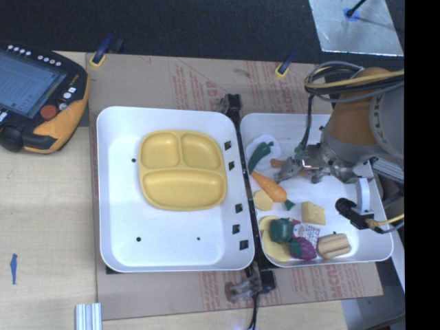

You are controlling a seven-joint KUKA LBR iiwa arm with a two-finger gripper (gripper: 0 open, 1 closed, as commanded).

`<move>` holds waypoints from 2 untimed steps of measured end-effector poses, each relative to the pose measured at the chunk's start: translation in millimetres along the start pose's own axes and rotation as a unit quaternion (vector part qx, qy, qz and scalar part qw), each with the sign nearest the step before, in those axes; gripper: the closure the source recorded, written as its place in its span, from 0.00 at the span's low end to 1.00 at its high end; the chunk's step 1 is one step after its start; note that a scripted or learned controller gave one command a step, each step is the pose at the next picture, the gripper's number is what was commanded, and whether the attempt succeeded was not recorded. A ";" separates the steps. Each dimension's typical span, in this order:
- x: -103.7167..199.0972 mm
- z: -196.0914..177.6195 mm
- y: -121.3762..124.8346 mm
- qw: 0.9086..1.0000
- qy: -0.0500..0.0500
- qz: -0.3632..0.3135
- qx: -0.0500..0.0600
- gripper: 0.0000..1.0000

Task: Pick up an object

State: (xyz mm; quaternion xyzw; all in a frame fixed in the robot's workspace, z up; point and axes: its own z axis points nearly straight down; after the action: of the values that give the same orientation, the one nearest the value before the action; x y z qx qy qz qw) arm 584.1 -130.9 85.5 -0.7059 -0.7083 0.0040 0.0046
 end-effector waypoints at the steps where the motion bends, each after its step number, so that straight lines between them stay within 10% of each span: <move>1: 35.7 -7.8 73.1 1.000 -0.002 -0.004 -0.001 0.00; 2: 34.0 -19.6 72.8 1.000 -0.001 -0.003 -0.004 1.00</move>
State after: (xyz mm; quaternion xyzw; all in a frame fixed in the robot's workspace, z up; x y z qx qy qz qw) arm 657.0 -96.7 104.3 -0.7039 -0.7103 0.0018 0.0010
